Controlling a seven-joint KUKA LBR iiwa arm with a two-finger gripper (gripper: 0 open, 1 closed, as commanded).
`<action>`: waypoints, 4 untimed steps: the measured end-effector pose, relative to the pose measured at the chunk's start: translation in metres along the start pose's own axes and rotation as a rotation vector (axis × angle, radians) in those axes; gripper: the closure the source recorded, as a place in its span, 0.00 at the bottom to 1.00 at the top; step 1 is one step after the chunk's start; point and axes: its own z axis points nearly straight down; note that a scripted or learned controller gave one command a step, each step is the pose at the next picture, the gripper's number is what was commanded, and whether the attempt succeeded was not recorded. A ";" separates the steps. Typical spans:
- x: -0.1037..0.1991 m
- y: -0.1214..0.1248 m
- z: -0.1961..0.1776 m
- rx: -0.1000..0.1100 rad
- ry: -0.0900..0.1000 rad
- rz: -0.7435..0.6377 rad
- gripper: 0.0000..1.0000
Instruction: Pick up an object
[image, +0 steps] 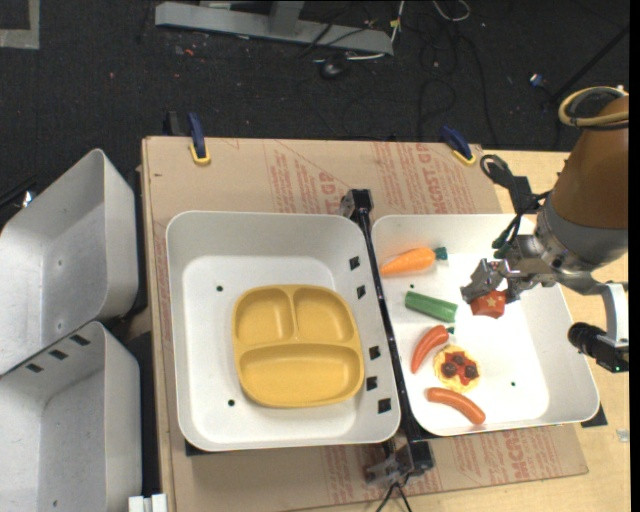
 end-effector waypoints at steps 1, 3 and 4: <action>0.054 0.001 0.001 0.001 0.000 -0.001 1.00; 0.152 0.022 0.010 0.001 -0.001 0.000 1.00; 0.205 0.032 0.001 -0.003 0.000 -0.001 1.00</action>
